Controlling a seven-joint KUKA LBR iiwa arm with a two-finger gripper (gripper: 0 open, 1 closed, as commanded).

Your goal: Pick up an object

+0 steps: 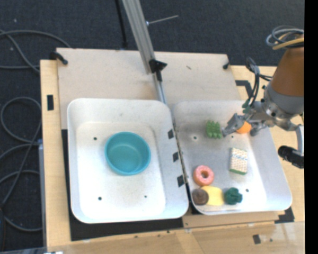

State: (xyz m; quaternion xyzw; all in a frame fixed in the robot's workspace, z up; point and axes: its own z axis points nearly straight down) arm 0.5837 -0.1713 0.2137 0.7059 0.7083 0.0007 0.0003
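My pincer hangs low over the right white shallow bin, my arm slanting in from the right. A small orange round object sits between my fingers; its long axis I cannot tell. One green bumpy block lies just beside.

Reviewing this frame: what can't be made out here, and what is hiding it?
- Gripper in the camera view: too small and blurred to tell its finger state.
- Orange object: partly covered by the gripper, so its shape and whether it is gripped are unclear.
- Arm: cut off at the right of the view.
- Brown object: too small to identify, at the right bin's front edge.
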